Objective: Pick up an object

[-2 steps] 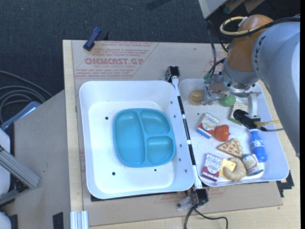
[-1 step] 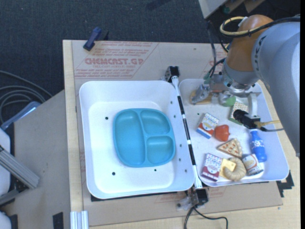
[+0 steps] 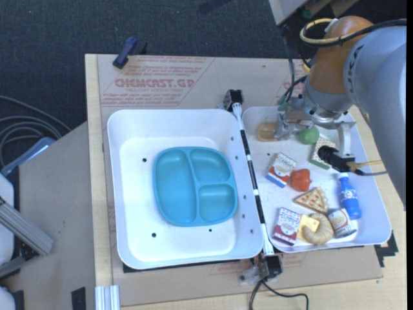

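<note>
My gripper [image 3: 288,126] is low over the far left corner of the right bin [image 3: 381,228]. It hangs between a tan bread-like piece [image 3: 265,132] on its left and a small green ball [image 3: 310,135] on its right, close to both. Nothing shows as held. Nearer the front lie a red-and-white carton [image 3: 281,169], a red tomato [image 3: 300,179], a triangular waffle piece [image 3: 313,200], a blue bottle [image 3: 349,197], a red packet [image 3: 288,225], a yellow cheese cube [image 3: 310,224], a bagel [image 3: 318,234] and a small can [image 3: 342,222].
The left bin [image 3: 129,141] holds a blue divided plate [image 3: 194,185]. A black clamp [image 3: 233,98] sits at the far end of the wall between the bins. A blue clip [image 3: 125,52] lies on the board's far left corner. The arm's bulk fills the upper right.
</note>
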